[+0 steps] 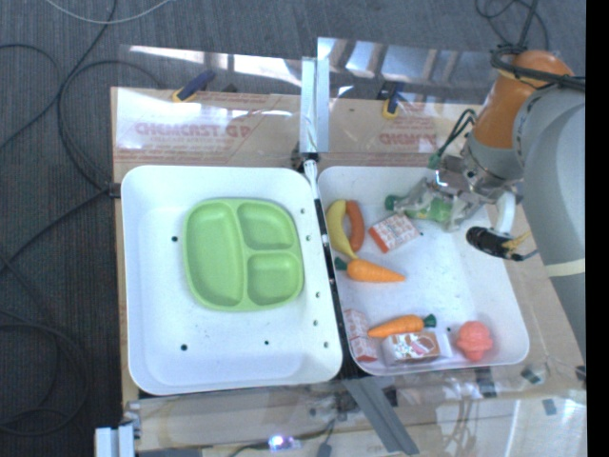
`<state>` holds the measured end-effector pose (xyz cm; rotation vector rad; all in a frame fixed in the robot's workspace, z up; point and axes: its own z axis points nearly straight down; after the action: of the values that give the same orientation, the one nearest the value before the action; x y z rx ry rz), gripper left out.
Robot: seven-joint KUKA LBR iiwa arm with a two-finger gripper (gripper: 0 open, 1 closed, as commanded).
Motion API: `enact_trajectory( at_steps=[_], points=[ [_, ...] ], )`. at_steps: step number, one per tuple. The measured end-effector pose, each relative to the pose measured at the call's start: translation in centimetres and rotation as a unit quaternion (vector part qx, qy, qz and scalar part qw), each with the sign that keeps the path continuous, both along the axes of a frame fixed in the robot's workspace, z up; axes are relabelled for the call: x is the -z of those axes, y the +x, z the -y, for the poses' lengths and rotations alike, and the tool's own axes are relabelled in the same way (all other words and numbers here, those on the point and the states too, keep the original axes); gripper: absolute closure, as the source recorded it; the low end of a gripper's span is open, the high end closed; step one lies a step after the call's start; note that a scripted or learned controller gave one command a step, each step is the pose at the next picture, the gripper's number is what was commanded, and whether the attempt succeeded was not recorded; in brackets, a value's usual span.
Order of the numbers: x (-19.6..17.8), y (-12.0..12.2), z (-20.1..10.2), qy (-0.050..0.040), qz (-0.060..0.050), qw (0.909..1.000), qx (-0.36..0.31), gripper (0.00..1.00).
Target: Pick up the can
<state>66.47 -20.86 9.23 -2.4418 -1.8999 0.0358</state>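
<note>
The gripper (430, 198) hangs over the right white bin's (509, 298) far edge; whether it grips anything, I cannot tell. Possibly the can is the red-and-white cylinder (356, 337) at that bin's near-left corner.

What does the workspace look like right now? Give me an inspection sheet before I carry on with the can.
Surface: left bin holds a green divided plate; right bin holds the rest.
Job's things: red-and-white cylinder, probably the can, lying at the right bin's near-left corner, untouched.
Clutter: banana, upper carrot, lower carrot, small carton, red ball.
Gripper: gripper at the right bin's far side, by a green item, away from the can.
Cables: black cables loop on the floor.
Surroundings: grey carpet.
</note>
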Motion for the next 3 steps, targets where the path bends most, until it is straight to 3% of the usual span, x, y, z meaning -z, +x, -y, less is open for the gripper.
enact_trajectory(
  at_steps=[1, 2, 3],
  points=[
    [0.0, 0.0, -0.1, -0.0016, 0.0, 1.0, 0.008, 0.0],
    [-1.0, -0.1, -0.4, 0.0, -0.005, 1.0, 0.006, 1.0],
    [-8.4, 0.4, -2.1, -0.0121, 0.023, 0.9995, 0.017, 1.0]
  ],
)
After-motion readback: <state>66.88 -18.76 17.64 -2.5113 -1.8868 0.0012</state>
